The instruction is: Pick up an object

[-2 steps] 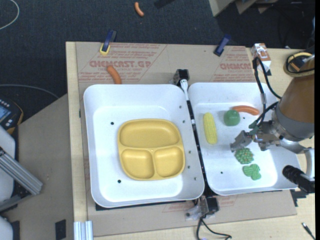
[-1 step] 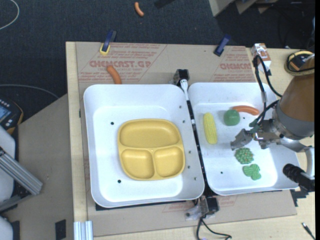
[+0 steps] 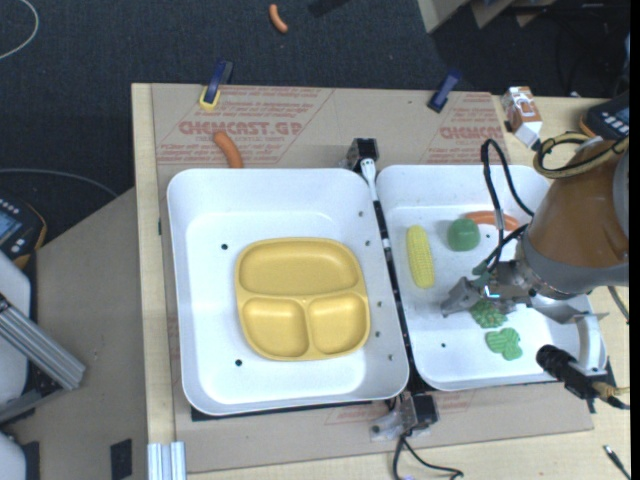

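Bench [image 3: 300, 118] with two white bins side by side. Left bin [image 3: 200, 208] carrying a yellow divided plate [image 3: 300, 296] near its middle. Right bin [image 3: 440, 368] carrying the loose pieces: a corn cob [image 3: 420, 255] lying lengthwise close to the bin's left wall, a round green ball [image 3: 462, 234] just beyond it toward the far edge, an orange carrot [image 3: 492, 219] partly hidden behind the arm at the far right, and two green leafy pieces, one [image 3: 490, 316] right under the hand and another [image 3: 505, 343] nearer the front edge. Outside the bins, a small orange sausage [image 3: 229, 149] on the bench's far left part.

Hand [image 3: 478, 298] low over the middle of the right bin, reaching in from the right edge, tips pointing toward the corn. Released or clenched: cannot tell, the tips being too dark and small to read. Nothing plainly held between them.

Step in hand, judging by the pose: closing in on a piece, most likely the leafy green one beneath. Next move calls for settling squarely over that piece, gripping it firmly, then lifting straight up clear of the bin floor. Risk: a flat, limp piece slipping out, or the neighbouring corn getting nudged.
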Motion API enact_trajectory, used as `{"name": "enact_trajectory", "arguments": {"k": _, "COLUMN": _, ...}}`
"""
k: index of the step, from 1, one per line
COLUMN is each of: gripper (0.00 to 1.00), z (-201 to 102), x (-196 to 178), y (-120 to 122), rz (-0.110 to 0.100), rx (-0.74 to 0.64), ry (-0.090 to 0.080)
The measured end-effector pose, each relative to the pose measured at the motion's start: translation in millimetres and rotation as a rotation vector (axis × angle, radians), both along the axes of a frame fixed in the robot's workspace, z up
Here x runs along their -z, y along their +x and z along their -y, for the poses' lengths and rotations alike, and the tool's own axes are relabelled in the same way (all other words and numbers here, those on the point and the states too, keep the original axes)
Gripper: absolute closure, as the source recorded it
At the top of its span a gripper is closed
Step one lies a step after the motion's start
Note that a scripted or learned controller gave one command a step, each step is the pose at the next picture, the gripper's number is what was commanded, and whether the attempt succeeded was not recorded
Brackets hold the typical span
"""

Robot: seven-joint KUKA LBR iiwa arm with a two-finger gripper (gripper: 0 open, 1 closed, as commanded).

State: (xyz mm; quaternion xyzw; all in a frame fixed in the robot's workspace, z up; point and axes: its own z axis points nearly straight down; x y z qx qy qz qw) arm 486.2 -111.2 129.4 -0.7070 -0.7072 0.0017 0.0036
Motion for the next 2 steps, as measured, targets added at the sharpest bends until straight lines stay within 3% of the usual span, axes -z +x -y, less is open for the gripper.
{"name": "enact_trajectory", "arguments": {"k": 1, "gripper": 0.0, "z": 0.2, "x": 44.1, "y": 1.1, "rz": 0.01, "rx": 0.002, "ry": -0.003}}
{"name": "enact_trajectory", "arguments": {"k": 2, "gripper": 1.0, "z": 3.8, "x": 29.9, "y": 3.3, "rz": 0.021, "rx": 0.005, "ry": -0.012}}
